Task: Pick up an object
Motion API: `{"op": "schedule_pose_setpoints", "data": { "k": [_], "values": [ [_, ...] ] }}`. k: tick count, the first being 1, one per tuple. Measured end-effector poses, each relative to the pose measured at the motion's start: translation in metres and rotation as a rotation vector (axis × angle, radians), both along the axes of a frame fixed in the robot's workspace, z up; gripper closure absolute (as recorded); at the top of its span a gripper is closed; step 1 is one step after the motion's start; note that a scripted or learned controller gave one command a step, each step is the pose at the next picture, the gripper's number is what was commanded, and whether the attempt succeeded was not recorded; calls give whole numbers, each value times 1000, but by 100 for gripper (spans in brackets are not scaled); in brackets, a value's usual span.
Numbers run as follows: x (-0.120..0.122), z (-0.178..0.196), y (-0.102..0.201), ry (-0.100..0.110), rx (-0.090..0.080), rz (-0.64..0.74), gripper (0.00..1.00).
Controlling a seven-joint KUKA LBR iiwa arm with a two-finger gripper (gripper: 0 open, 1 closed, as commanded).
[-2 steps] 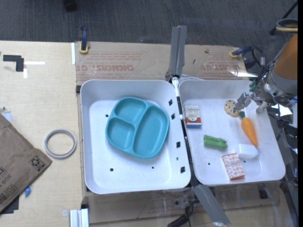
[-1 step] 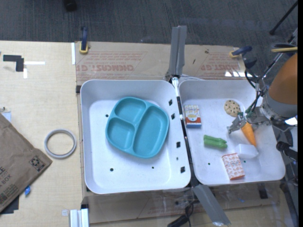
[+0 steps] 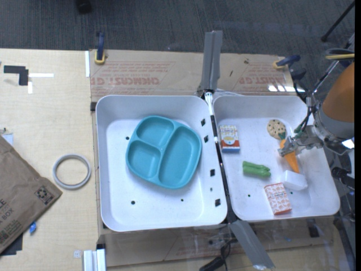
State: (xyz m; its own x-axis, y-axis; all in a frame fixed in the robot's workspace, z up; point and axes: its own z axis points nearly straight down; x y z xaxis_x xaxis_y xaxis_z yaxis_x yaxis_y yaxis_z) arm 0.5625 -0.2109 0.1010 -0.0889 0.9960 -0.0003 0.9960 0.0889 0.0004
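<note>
The right bin (image 3: 321, 205) holds several small objects. Among them are an orange carrot-shaped piece (image 3: 291, 162), a white block (image 3: 295, 180), a green pod (image 3: 256, 169) and a brown cookie (image 3: 276, 128). Two red-and-white cartons lie there too, one at the bin's left side (image 3: 229, 138) and one near its front (image 3: 277, 199). My gripper (image 3: 290, 147) reaches in from the right and hangs low, right over the top end of the orange piece. Whether it touches the piece is not visible.
A blue divided plate (image 3: 163, 151) lies in the left bin (image 3: 113, 208). A tape ring (image 3: 71, 170) and a cardboard box (image 3: 20, 199) lie on the bench to the left. A grey divider post (image 3: 211, 61) stands behind the bins.
</note>
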Motion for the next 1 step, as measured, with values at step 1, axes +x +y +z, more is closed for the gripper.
{"op": "schedule_pose_setpoints", "data": {
  "k": [1],
  "values": [
    [14, 133, 54, 1, -1, -169, 100]
  ]
}}
